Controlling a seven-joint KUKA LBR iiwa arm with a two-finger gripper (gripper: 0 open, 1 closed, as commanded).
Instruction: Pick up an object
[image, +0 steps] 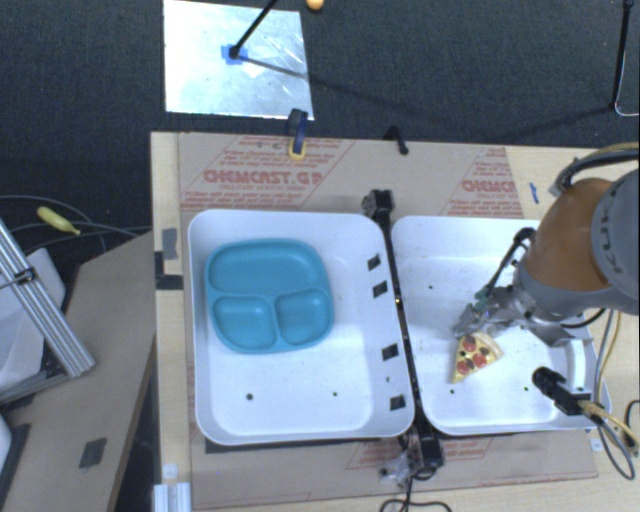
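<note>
A toy pizza slice (473, 357), yellow with red spots, lies in the right bin (440, 250) near its front. My gripper (478, 318) hangs directly over the slice's upper end, reaching in from the right. A blue divided plate (268, 294) rests in the left bin (290, 405).
A black divider with clips (392, 300) runs between the two bins. The bins sit on a cardboard sheet (270, 170). A yellow clamp (297, 148) stands behind the left bin.
</note>
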